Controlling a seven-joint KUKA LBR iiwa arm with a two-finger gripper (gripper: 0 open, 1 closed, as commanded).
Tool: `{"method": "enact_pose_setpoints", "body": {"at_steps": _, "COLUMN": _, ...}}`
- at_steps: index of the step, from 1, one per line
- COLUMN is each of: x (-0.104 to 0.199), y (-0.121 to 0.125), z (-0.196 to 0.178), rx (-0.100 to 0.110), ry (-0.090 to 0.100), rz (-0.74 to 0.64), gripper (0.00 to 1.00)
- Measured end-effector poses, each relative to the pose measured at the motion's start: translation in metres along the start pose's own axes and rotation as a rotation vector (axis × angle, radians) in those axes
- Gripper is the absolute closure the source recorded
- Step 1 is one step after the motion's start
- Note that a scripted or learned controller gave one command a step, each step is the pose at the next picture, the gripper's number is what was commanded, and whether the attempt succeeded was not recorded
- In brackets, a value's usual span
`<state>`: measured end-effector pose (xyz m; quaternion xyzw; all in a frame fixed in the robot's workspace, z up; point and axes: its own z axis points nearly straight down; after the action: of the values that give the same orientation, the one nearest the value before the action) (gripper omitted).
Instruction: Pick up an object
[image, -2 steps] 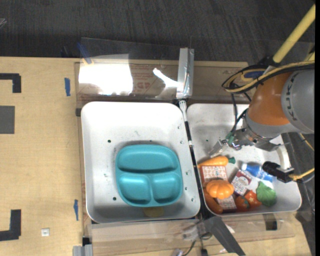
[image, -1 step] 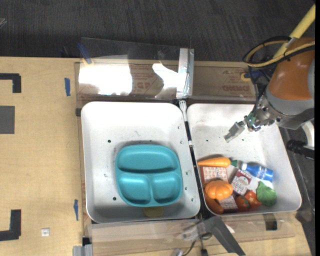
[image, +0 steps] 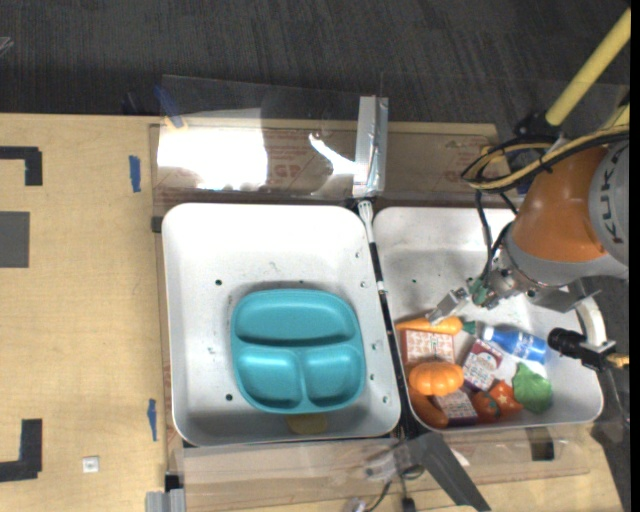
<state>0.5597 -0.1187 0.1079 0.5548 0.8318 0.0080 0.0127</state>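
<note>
The right bin (image: 420, 250) holds a pile of toy groceries along its near side. Among them are an orange pumpkin (image: 437, 378), a red-and-white packet (image: 427, 346), a small clear bottle with a blue label (image: 516, 346), a green vegetable (image: 533, 390) and a small red carton (image: 482, 365). My gripper (image: 452, 302) hangs low over the bin's middle, just above the far edge of the pile, close to a thin orange piece (image: 440, 325). Nothing can be seen held in it. The orange wrist band (image: 560, 215) is up and to its right.
The left bin (image: 200, 250) carries a teal divided plate (image: 297, 347). A clear plastic sheet and a metal post (image: 368, 145) stand behind the bins. Cables and a yellow rod (image: 590, 65) lie at the far right. Cardboard covers the bench to the left.
</note>
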Motion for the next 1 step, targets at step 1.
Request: {"method": "enact_pose_setpoints", "body": {"at_steps": 1, "x": 0.0008, "y": 0.0074, "z": 0.0054, "rx": -0.009, "ry": -0.008, "rz": -0.040, "gripper": 0.00}}
